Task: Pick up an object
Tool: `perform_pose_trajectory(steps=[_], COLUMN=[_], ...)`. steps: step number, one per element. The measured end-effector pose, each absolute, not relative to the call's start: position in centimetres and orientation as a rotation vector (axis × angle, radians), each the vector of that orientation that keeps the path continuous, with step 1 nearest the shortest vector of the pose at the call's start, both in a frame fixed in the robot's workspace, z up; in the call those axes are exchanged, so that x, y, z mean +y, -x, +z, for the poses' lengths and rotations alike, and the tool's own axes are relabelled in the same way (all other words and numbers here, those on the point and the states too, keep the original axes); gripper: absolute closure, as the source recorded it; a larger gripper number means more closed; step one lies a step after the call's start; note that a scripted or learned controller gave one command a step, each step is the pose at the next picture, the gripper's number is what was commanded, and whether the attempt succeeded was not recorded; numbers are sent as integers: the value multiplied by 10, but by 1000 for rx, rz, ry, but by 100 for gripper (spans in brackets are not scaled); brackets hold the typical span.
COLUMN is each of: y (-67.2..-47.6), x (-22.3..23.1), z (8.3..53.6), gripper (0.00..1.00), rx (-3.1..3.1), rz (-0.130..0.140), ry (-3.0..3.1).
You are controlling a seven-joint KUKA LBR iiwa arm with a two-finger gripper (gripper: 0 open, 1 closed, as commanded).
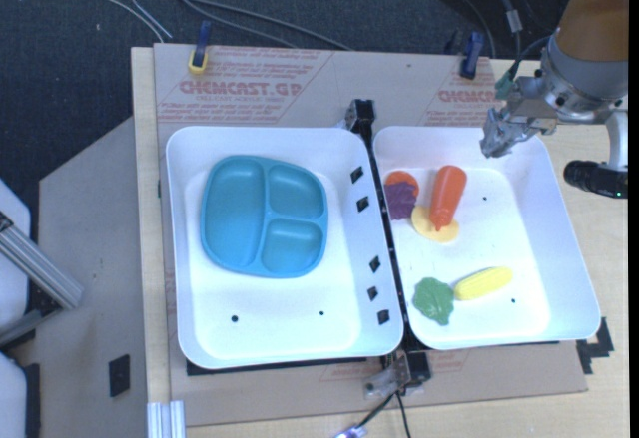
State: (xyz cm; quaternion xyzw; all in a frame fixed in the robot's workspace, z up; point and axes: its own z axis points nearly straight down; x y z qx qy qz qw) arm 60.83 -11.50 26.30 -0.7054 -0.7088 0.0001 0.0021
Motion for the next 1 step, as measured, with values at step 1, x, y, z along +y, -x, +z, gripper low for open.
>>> perform_pose_trajectory(steps=[1], y=[-612], x=[-66], z=[265], gripper=[100], rx=[-2225], rz=[0], ry=[2215])
